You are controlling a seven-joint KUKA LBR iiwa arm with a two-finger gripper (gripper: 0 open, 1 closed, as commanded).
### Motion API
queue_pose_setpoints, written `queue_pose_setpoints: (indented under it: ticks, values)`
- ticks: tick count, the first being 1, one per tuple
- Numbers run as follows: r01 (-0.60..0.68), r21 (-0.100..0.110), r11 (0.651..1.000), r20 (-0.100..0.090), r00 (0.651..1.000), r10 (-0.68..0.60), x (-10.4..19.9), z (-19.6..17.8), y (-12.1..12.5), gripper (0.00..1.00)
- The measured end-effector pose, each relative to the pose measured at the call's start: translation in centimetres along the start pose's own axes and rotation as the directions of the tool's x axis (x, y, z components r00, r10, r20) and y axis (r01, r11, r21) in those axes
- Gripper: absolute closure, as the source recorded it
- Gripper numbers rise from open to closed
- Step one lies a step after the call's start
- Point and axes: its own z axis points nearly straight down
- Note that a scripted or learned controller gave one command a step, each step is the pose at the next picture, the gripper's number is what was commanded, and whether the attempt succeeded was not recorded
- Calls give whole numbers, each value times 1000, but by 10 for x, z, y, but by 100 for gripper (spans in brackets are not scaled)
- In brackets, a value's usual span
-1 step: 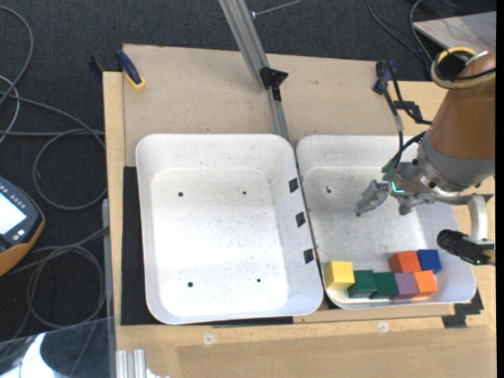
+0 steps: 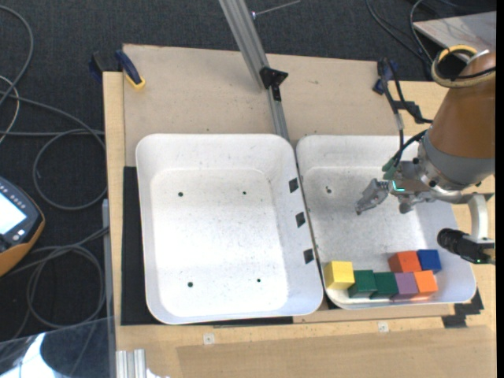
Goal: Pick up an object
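Observation:
Several coloured blocks lie along the near edge of the right bin (image 2: 346, 231): a yellow block (image 2: 340, 273), a dark green block (image 2: 364, 282), a green block (image 2: 386, 283), a purple block (image 2: 406, 285), an orange block (image 2: 426, 282), a red block (image 2: 406, 261) and a blue block (image 2: 429, 259). My gripper (image 2: 386, 201) hangs over the middle of the right bin, behind the blocks and apart from them. It looks open, and nothing sits between its fingers. The arm's orange band and grey wrist cover the bin's right side.
The left bin (image 2: 213, 235) lies beside the right one, with black tabs along the shared rim. A slanted metal pole (image 2: 246, 34) rises behind the bins. Blue clamps (image 2: 131, 69) hold the board's far corners. Cables and a device (image 2: 12, 220) lie on the floor at left.

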Motion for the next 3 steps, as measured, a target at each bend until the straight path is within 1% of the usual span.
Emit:
queue_pose_setpoints:
  ticks: [1,2,3]
  values:
    - [-1,6,1000,-1,1000,1,7,45,2,0]
    - [-1,8,1000,-1,1000,1,5,100,-10,0]
    - [-1,4,1000,0,1000,1,6,109,-10,0]
